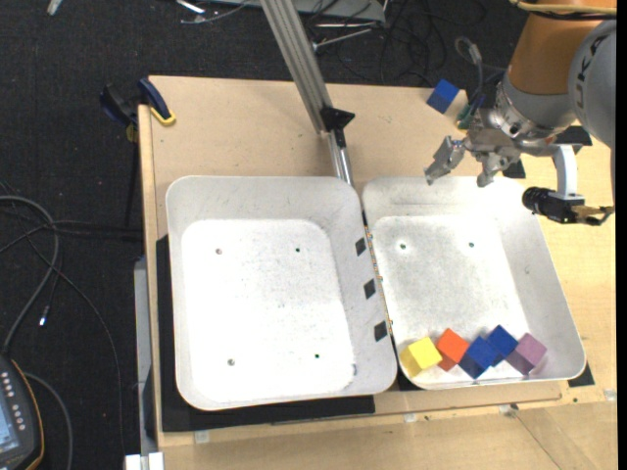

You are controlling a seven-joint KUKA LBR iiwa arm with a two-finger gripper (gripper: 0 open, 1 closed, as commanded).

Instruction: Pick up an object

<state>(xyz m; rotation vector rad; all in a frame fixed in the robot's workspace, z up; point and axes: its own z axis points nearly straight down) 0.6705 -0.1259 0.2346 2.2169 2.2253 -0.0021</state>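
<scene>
With its fingers spread and nothing between them, the gripper (462,163) hangs above the far rim of the right bin (470,262), so the approach step is in hand and calls for reaching toward the bin's near edge, where the orange cube (452,346) sits among other blocks.

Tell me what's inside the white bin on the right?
The right bin holds a yellow block, orange block, blue blocks and purple block. Nothing covers them.
</scene>
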